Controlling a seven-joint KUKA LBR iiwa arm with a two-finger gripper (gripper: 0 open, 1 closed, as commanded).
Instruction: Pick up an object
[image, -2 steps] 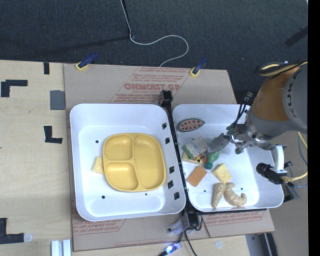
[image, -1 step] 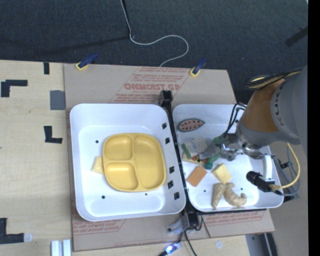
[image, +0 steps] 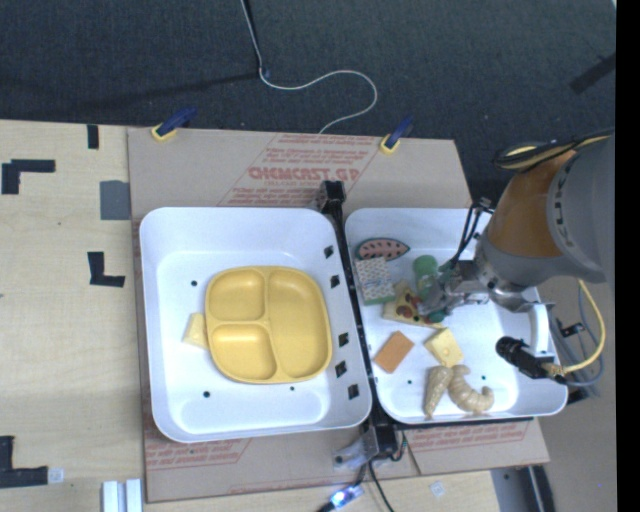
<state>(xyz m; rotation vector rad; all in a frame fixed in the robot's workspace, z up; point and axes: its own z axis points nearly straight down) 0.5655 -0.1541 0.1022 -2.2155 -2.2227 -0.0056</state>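
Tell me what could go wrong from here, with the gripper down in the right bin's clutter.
1. The gripper sits low among tightly packed items: a green piece, a patterned card and flat pieces under it. It may close on two things or on none.
2. The orange slice and yellow wedge lie close by and could get knocked aside.
3. The items lie near the divider, which may crowd the gripper's approach.

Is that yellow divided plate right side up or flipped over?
Right side up: the yellow plate in the left bin shows its three hollow compartments.
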